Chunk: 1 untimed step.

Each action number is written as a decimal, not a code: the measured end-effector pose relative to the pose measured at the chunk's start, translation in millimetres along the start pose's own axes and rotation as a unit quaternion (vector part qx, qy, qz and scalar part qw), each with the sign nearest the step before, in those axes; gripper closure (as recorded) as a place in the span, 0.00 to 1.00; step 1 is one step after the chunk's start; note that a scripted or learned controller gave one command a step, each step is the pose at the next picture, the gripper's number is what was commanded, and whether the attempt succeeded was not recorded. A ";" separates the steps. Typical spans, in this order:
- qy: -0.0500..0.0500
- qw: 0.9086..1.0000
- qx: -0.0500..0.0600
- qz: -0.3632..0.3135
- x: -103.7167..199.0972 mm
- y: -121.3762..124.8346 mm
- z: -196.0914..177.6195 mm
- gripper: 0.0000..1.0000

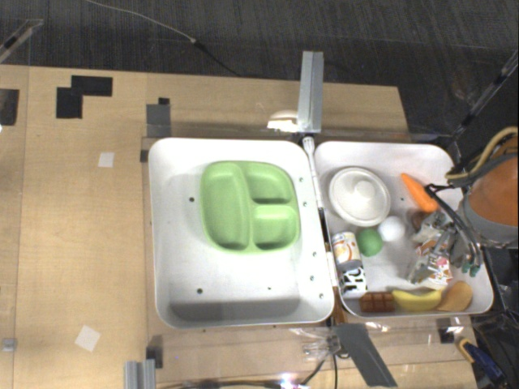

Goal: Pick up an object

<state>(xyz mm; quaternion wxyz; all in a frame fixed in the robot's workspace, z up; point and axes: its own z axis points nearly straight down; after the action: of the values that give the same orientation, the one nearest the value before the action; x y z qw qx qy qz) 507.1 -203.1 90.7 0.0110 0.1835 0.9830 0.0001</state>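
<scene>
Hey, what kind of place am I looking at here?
Probably a robot lab's pick-and-place test bench: two white bins, the left bin and the right bin, sit on a wooden bench, with toy food like a banana and a carrot.

Even, bright overhead light; the left bin [174, 241] glares white, with soft shadow along its near wall. Focus is slightly soft throughout.

The arm [495, 205] enters at the right edge, its gripper [438, 254] pointing down and leftward.
</scene>
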 end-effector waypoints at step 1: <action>-0.001 1.000 0.002 0.018 20.1 13.7 -0.9 0.00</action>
<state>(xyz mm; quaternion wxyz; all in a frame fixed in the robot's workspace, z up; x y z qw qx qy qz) 493.3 -183.0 91.3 0.0116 0.2010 0.9795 -0.0015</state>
